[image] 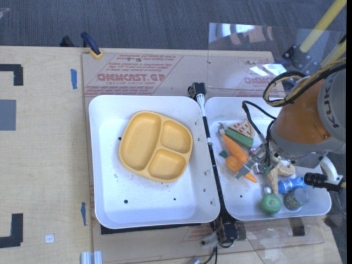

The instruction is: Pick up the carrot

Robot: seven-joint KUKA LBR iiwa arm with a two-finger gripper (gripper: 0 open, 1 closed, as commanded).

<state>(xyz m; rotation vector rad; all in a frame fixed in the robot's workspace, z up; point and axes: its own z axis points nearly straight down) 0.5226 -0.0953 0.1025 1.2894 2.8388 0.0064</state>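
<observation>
The carrot (pixel 233 148) is orange with a green stub at its lower end and lies slanted in the left half of the right bin (pixel 322 209). A second orange piece (pixel 237 163) lies just below it. My gripper (pixel 248 167) reaches down from the right and sits low over the bin, right beside the lower end of the carrot and touching or nearly touching the orange pieces. The grey and orange arm (pixel 300 122) covers the bin's upper right.
A pizza slice toy (pixel 242 130) lies above the carrot. A green apple (pixel 270 203), a blue bottle (pixel 290 185) and a beige item (pixel 274 176) crowd the bin's lower right. The left bin (pixel 104 202) holds a yellow divided plate (pixel 155 146).
</observation>
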